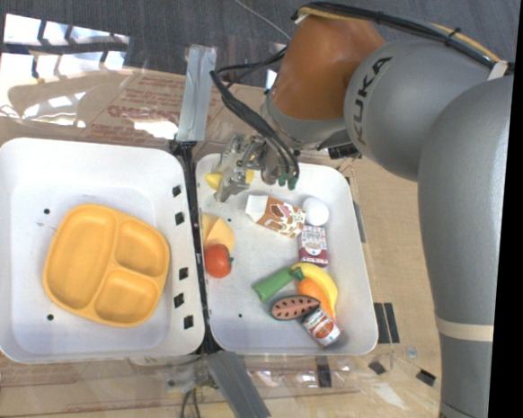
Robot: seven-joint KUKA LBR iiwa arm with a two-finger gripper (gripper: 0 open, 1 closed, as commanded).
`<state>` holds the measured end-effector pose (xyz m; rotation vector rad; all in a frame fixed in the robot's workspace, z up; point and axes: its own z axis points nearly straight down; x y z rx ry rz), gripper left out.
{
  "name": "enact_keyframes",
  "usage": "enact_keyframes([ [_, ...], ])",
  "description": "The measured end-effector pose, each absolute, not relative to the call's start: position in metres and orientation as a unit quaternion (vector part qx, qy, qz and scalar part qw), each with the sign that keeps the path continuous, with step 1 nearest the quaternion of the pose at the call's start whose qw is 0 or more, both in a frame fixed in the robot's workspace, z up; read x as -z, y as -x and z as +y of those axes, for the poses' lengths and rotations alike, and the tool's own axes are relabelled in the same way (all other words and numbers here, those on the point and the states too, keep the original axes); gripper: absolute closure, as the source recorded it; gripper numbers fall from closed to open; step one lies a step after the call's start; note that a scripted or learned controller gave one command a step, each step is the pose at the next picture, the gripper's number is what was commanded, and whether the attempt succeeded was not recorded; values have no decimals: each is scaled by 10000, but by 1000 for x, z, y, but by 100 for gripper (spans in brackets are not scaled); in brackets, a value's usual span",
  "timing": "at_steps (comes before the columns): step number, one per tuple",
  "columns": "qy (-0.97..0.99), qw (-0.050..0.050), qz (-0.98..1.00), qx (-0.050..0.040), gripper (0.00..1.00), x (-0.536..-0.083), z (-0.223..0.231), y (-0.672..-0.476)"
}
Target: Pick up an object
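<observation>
My gripper hangs low over the far left corner of the right bin, beside a small yellow item at the bin wall. Whether it touches that item I cannot tell. In the same bin lie a patterned snack packet, a small bottle with a white cap, a yellow wedge, a red tomato, a green piece, a banana, a watermelon slice and a can.
The left bin holds a yellow divided tray. The arm's grey body with its orange band looms over the back and right side of the right bin. Taped cardboard lies behind the bins.
</observation>
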<state>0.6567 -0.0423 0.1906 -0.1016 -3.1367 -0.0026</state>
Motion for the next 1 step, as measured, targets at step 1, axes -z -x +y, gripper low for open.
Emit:
enact_keyframes([
  [1,-318,1,-9995,-17,100,-194,-165,-611],
])
